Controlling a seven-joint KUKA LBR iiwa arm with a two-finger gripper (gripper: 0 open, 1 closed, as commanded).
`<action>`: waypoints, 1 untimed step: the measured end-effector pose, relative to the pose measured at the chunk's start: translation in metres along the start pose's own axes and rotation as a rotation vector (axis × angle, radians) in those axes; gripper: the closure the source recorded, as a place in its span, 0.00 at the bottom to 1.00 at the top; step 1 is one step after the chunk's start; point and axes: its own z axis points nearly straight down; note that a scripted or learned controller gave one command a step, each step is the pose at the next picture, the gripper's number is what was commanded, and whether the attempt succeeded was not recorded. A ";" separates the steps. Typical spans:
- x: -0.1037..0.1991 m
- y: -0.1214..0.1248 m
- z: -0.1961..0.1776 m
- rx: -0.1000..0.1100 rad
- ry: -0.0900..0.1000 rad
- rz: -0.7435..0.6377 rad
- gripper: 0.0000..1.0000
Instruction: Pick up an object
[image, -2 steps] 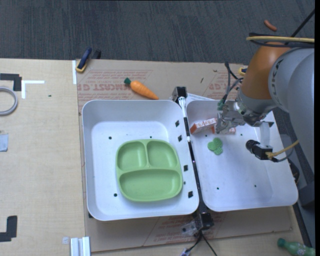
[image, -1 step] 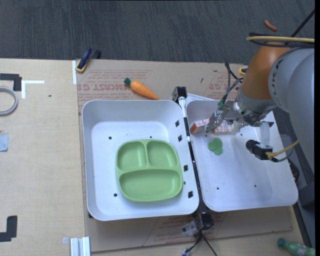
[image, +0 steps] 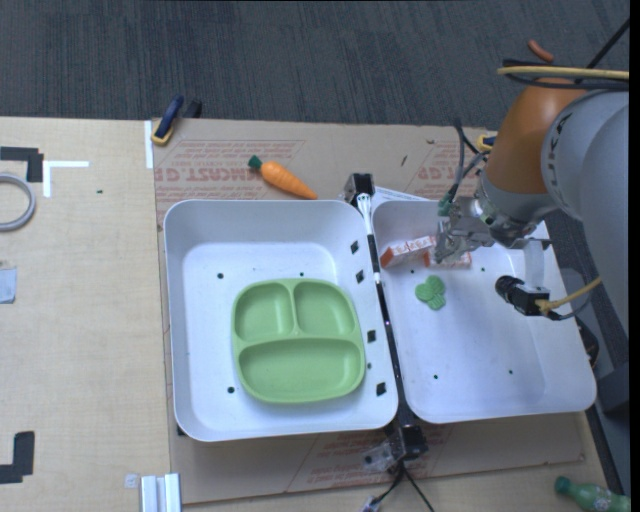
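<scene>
Pincer (image: 455, 250) low in right bin (image: 500, 395), beside small carton (image: 407, 250); grip state unclear.

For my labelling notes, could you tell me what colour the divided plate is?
Light green; the divided plate shows in the camera view.

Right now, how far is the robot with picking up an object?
Done: the arm has reached into the right bin, and its pincer is low beside the small carton. In hand: nothing visibly; whether it grips the carton cannot be told. Left: grasping and lifting. The green broccoli piece lies untouched nearby, and the green plate sits in the left bin.
</scene>
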 end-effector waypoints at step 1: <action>0.000 0.000 0.000 0.000 0.000 0.000 0.00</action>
